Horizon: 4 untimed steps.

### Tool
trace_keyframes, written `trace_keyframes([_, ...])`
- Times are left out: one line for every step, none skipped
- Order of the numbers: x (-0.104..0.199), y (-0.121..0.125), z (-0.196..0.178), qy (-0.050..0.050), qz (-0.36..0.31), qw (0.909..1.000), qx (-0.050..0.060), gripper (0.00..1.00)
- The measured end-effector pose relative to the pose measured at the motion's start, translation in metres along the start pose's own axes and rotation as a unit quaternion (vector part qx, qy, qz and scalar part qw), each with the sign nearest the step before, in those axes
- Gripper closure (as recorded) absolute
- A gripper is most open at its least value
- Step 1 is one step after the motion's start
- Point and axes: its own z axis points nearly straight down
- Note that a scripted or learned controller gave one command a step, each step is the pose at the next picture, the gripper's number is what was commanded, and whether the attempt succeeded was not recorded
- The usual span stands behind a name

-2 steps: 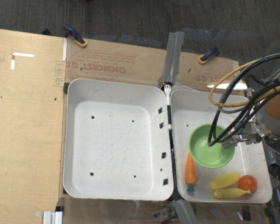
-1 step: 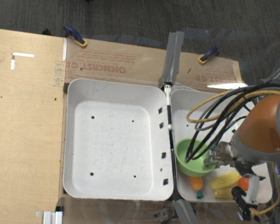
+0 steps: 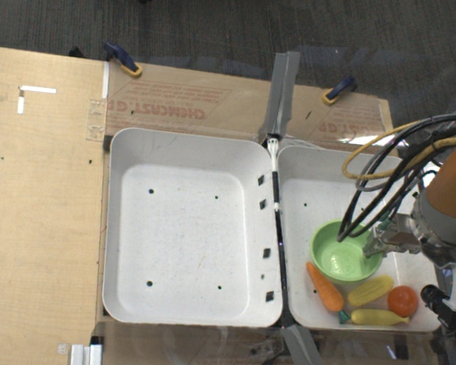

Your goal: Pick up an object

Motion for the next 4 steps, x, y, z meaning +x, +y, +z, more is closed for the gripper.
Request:
trace_keyframes([-0.021,-0.019,0.046,-0.005,-0.226,0.9741,-0.012,1.0])
trace_keyframes([-0.046,-0.013,0.042,-0.017,-0.442,0.8968,-0.018,1.0])
trace_keyframes([0.032,-0.005,0.043,-0.026,-0.551,0.8337,-0.03,1.0])
trace_keyframes([0.03,-0.021,0.057,-0.01,-0.551,0.8345,-0.01,0.0])
